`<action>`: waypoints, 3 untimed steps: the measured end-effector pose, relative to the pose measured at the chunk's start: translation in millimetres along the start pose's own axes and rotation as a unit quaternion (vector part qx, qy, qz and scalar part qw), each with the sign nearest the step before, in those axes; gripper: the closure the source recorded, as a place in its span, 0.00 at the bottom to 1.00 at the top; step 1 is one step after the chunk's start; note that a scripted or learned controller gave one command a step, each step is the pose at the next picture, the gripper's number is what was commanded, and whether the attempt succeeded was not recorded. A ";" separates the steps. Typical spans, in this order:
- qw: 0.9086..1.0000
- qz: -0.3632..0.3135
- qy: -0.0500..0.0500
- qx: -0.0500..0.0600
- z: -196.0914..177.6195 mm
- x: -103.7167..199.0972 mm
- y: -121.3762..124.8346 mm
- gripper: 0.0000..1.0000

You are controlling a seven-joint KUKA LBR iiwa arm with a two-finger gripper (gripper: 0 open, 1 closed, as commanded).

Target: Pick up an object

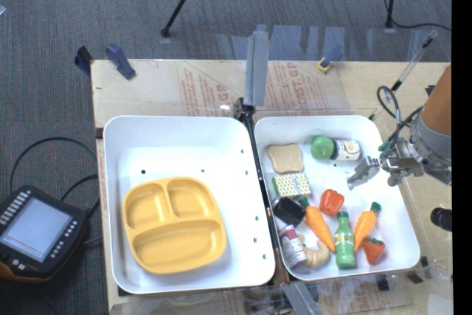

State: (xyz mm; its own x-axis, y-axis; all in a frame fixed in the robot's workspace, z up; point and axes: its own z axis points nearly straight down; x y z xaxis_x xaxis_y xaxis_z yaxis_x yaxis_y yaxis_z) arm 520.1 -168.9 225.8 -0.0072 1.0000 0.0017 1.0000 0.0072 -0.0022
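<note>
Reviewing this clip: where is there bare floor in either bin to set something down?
Left bin: bare strip between its back wall and the yellow tray. Right bin: small gap behind the toast and green apple. Crowded toward its front, around the carrots.

Two shallow white bins: left bin (118,151) and right bin (391,158), smooth moulded plastic with a faint sheen. Yellow three-compartment tray (175,223), matt plastic, smooth. Toy food in glossy plastic: orange carrot (319,226), red pepper (332,201), green bottle (344,241). Tan bread slice (285,158), dull, slightly grainy. Bench top (184,88), pale printed cardboard, matt. Grey metal gripper (366,172), dull satin. Floor (74,4), grey ribbed carpet, rough.
</note>
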 end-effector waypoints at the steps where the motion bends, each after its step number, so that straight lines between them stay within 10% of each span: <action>1: 0.999 0.036 -0.001 -0.006 116.5 20.7 -13.5 0.00; 2: 0.999 0.039 0.000 -0.005 108.0 19.4 -14.1 1.00; 3: 1.000 0.029 -0.001 -0.005 -19.7 45.7 6.6 1.00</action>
State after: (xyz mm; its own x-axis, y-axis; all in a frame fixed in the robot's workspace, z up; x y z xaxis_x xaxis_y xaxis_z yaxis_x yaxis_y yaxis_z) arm 526.5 -123.2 245.6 0.0506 0.9987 -0.0001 0.9987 -0.0506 0.0078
